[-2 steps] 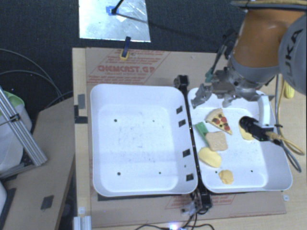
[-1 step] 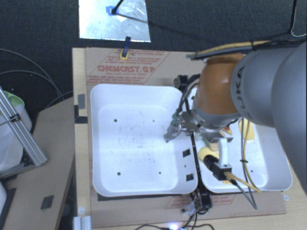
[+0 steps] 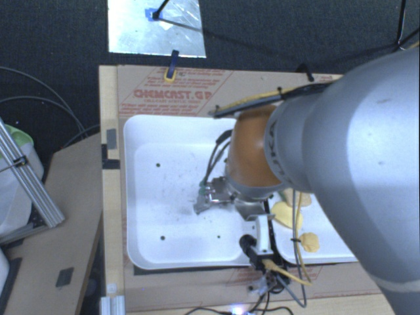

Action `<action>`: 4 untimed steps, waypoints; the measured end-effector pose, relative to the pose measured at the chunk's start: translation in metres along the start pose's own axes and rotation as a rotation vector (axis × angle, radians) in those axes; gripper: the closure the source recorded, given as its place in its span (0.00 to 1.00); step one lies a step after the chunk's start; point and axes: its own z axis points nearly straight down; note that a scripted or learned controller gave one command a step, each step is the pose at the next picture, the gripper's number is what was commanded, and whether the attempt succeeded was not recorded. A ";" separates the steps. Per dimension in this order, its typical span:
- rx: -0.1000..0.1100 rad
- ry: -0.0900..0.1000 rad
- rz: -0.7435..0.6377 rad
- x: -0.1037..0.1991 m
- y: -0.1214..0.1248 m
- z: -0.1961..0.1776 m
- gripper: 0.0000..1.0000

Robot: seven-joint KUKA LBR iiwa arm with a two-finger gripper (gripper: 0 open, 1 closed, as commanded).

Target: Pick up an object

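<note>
Yellow objects [image 3: 289, 214] were seen in right bin [image 3: 341, 254], beside arm [image 3: 354, 136]. Claw [image 3: 209, 199] was lowered into left bin [image 3: 151, 176]; state could not be told. Recentring over yellow piece judged advisable.

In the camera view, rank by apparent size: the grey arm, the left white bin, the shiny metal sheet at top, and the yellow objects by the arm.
1. Grey arm, though being near the camera enlarges it.
2. Left white bin.
3. Metal sheet.
4. Yellow objects, partly hidden by the arm.
</note>
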 end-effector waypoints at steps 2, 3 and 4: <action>-0.013 -0.004 0.015 0.022 -0.011 -0.035 0.00; -0.012 0.001 0.000 0.098 0.062 0.019 0.00; -0.016 -0.003 0.011 0.037 0.141 0.015 0.00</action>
